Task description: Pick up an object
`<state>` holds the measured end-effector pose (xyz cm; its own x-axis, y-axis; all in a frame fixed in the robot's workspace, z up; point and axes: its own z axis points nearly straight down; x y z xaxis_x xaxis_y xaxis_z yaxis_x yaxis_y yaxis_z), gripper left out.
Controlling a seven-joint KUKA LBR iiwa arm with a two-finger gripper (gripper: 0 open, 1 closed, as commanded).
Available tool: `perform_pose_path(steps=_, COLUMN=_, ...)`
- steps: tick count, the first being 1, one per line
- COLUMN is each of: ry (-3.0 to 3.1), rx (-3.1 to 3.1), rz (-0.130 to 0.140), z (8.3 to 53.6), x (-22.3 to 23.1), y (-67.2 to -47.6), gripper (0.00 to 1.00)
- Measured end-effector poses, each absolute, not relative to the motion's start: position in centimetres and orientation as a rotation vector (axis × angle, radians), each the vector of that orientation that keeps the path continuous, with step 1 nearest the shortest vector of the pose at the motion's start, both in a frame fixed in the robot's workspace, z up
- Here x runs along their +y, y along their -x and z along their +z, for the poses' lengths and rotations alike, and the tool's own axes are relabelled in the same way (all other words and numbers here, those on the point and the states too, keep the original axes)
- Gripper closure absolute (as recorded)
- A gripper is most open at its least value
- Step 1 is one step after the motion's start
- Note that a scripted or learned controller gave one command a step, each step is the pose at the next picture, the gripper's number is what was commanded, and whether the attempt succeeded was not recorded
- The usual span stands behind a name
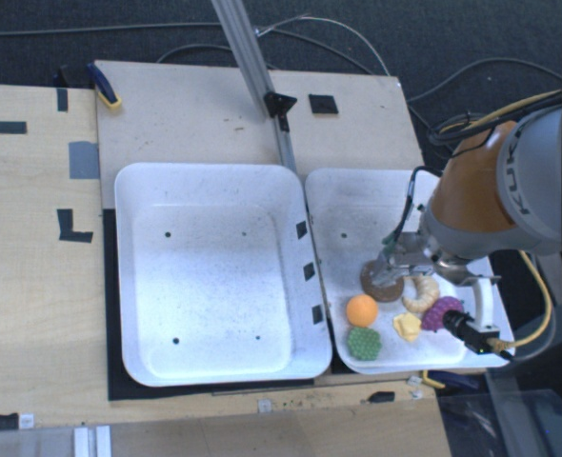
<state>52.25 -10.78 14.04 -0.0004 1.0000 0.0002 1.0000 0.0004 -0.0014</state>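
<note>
Our hand sits low in the right bin, directly over a brown disc near that bin's front-right corner. We cannot tell how it is set or whether it holds the disc. The disc lies just under and slightly frontward of the hand, so we judge a short straight drop suits. Close around it lie an orange ball, a green ball, a cream ring, a yellow piece and a purple piece.
</note>
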Motion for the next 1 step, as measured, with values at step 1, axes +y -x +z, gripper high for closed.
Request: perform_pose_path(steps=1, ry=2.220, rx=-2.220, rz=0.002, z=14.01, x=-10.78, y=-52.24, gripper=0.00)
